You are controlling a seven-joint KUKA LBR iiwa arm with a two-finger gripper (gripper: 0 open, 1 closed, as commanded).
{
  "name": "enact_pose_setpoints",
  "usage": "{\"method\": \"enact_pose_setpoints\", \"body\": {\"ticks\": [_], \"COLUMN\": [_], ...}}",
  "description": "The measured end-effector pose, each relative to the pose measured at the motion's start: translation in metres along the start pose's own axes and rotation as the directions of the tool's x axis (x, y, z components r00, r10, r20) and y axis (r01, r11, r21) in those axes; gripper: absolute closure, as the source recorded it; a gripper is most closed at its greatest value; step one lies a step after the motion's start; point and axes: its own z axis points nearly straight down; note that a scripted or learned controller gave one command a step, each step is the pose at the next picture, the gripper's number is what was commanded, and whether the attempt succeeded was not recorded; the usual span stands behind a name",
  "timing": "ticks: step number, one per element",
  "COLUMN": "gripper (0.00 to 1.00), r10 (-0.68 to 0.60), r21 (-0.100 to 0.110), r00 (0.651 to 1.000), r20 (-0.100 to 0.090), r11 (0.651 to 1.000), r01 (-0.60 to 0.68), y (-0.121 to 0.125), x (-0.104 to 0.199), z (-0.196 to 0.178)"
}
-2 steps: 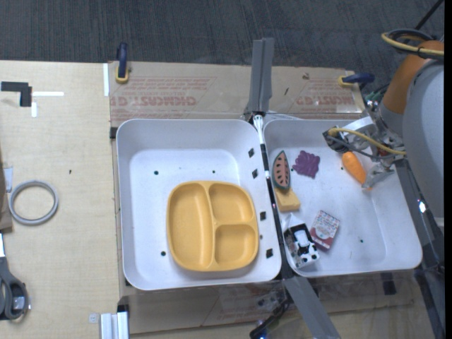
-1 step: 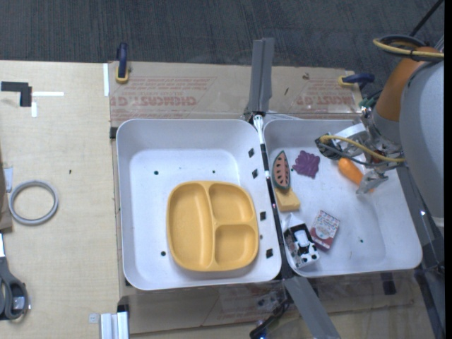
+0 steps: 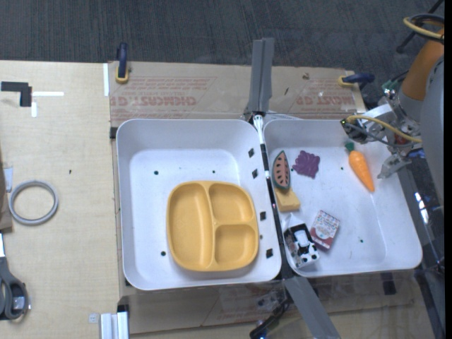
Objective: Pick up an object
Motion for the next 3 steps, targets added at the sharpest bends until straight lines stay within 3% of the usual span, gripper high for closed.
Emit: {"method": "enact_pose_setpoints", "body": {"ticks": [1, 2, 3], "gripper": [0.0, 1.0, 0.0], "r10": [-0.002, -0.004, -0.005], "r21": [0.0, 0.0, 0.001], "r00": [1.0, 1.0, 1.0], "r20": [0.001, 0.003, 0.004], "r11": [1.0, 1.0, 1.0], "r01": [0.002, 0.004, 0.005], "y": [-0.0004, -0.0004, -0.0007], "x": [0.0001, -0.0001, 0.0], "z": [0.0003, -0.0085, -0.0083]}}
